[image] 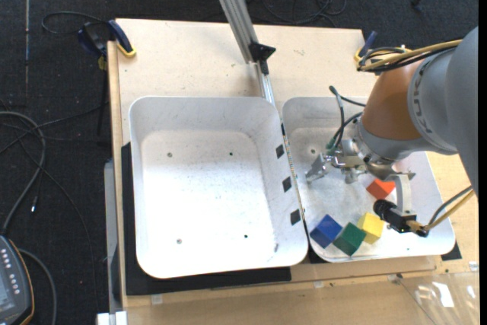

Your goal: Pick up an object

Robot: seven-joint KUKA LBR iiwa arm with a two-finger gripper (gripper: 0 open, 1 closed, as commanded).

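arm: seen reaching in from the right over the right bin
gripper: held low inside the right bin, above the blocks
blocks: blue, green, yellow clustered at the near edge; orange just behind
left bin: set beside the right bin

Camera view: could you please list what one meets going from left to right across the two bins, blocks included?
Left bin → blue block → green block → yellow block → orange block.
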